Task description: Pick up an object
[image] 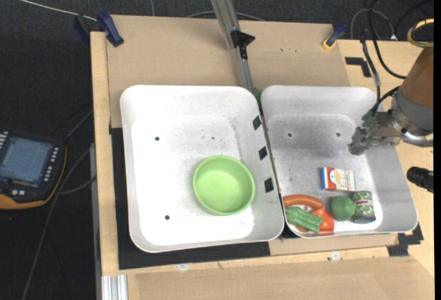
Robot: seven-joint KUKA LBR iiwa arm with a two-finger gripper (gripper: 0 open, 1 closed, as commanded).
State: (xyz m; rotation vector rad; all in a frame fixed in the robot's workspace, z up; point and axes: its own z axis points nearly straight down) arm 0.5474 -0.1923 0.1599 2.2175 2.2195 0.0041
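The right bin (303, 126) holds several small objects along its near edge: a white and red carton (337, 178), a green ball (341, 207), a dark green can (363, 206) and an orange and green toy (304, 214). My gripper (361, 139) hangs over the right side of this bin, just up and right of the carton, with nothing seen between its fingers. A light green bowl (223, 185) sits in the left bin (158, 154), near its lower right corner.
A metal pole (222, 2) slants down from the top to the gap between the bins. Blue clamps (109, 28) grip the bench's far corners. A handheld pendant (27, 167) lies off the bench to the left. Cables (375, 50) run at the right.
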